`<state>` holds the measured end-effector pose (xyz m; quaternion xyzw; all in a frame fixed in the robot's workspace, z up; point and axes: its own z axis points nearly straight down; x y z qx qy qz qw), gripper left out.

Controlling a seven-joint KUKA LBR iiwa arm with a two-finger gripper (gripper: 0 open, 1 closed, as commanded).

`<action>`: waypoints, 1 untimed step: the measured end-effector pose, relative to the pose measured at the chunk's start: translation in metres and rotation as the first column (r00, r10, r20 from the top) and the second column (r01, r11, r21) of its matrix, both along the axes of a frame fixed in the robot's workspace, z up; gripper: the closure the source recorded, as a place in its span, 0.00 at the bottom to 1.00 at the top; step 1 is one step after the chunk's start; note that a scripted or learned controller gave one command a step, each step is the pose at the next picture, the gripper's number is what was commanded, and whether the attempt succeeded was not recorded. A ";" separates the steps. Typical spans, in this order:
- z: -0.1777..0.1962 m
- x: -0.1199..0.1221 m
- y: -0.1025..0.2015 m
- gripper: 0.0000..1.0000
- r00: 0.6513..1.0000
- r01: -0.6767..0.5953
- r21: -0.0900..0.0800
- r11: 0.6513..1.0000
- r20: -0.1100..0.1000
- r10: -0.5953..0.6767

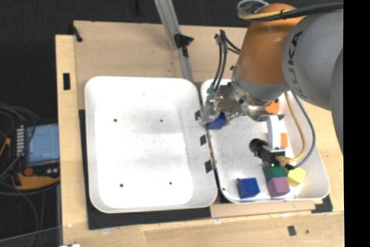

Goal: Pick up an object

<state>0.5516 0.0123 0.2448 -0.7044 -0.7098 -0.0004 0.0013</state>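
**binwatcher:** Going left to right: the left bin (141, 144) sits on the tabletop (127, 49), then the gripper (213, 114) hangs over the right bin (231, 150) near its 10 o'clock corner. There's a blue object (217, 122) right under it. Grabbed or not?

**kuka_fan:** Can't tell, honestly. The fingers are buried under the wrist, so spread or pinching is anyone's guess. I'd call the pick about halfway: arm's at the object, lift not proven. Down at 5 o'clock sit a blue cube (248, 187), purple cube (278, 185), green block (274, 172) and yellow block (296, 176), untouched.
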 end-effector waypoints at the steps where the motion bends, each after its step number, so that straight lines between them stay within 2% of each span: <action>1: 0.006 -0.016 0.055 1.00 1.000 -0.002 0.001 1.000 -0.001 0.002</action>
